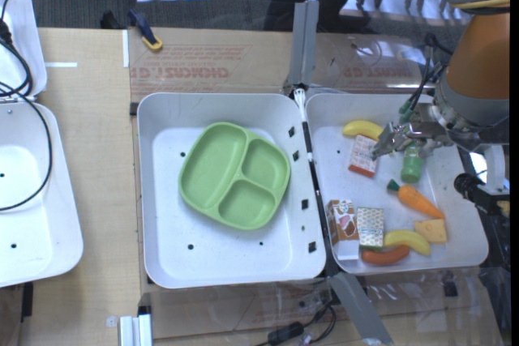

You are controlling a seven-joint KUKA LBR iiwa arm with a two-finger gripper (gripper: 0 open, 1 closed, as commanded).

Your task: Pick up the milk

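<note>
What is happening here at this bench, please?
The grey arm's two-finger gripper hangs over the right white bin, beside a small red-and-white carton and a green bottle. The brown-and-white milk carton lies untouched at the bin's front left. A green divided plate sits in the left white bin.

two bananas (362, 128), two bins (154, 174), one plate (234, 175)

Green plate (234, 175) in left bin (154, 198), hand (395, 136) over right bin (466, 243)
</note>
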